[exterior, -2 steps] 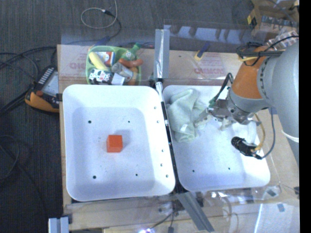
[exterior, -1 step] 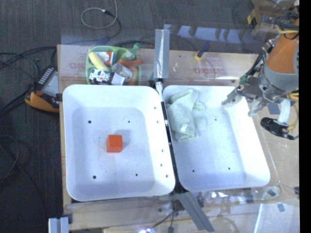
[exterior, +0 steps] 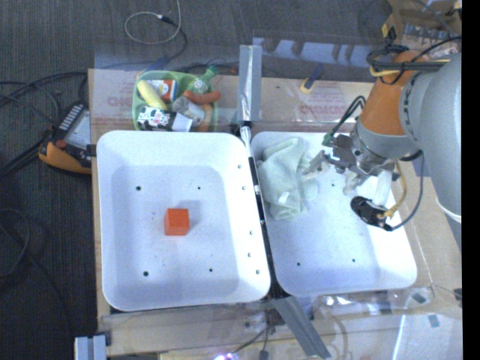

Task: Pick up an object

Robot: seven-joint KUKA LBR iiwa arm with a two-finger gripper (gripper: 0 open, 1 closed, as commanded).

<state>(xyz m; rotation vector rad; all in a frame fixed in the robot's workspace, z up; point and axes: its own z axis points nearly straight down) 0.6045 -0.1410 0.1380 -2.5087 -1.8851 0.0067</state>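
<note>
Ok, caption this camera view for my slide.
Gripper beside a pale cloth in the right bin; orange cube in the left.

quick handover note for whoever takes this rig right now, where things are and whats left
Hand: over the upper part of the right bin, beside the pale cloth; nothing seen between its fingers.
Things: orange cube lies alone in the left bin; the crumpled cloth sits at the right bin's upper left. A green basket of small items stands behind the left bin.
Done: nothing picked yet.
Left: grasp and lift one object.
</note>
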